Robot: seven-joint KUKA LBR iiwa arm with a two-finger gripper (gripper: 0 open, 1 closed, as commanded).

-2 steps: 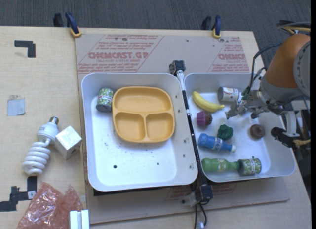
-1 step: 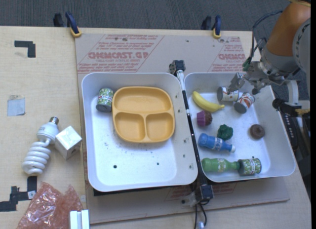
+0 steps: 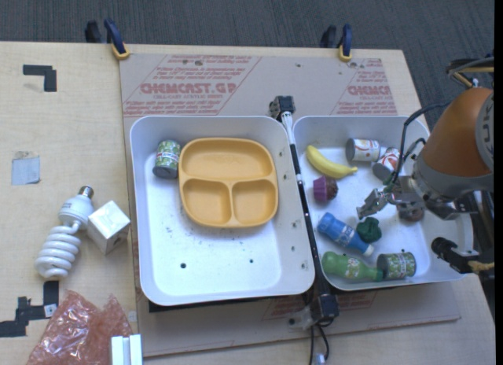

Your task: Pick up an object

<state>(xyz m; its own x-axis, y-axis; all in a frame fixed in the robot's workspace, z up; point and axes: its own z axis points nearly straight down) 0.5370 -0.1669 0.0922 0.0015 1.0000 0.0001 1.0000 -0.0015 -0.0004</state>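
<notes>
- Over the right bin (image 3: 440, 281), the gripper (image 3: 376, 202) hangs above the white floor, near the bin's middle, with the grey arm and its orange band (image 3: 464, 131) coming in from the right rim.
- Its metal fingers look slightly parted with nothing between them; the tips sit just above the dark green object (image 3: 369, 230) and close to the blue bottle (image 3: 339, 230).
- Free floor in this bin is scarce: a small bare patch lies left of the gripper, between the banana (image 3: 330, 164) and the blue bottle, partly taken by the purple cup (image 3: 324, 189).
- Along the far wall stand a red-and-white can (image 3: 363, 149) and a second can (image 3: 387, 162) beside it, just ahead of the wrist.
- Against the near wall lie a green bottle (image 3: 350, 267) and a green-labelled can (image 3: 396, 265), touching or nearly touching each other.
- A dark brownish item (image 3: 410, 212) sits under the wrist, partly hidden.
- Across the shared rim, the left bin (image 3: 228, 277) holds a yellow divided tray (image 3: 229, 181) in its far half and a small green can (image 3: 167, 158) just beside the tray's left edge; its near half is open white floor.
- Well apart on the bench to the left lie a spiral light bulb (image 3: 63, 234), a white cube (image 3: 108, 224) touching it, and crinkled red plastic (image 3: 78, 328) at the lower edge.
- Blue-and-yellow clamps (image 3: 116, 39) grip the board's far edge.
</notes>
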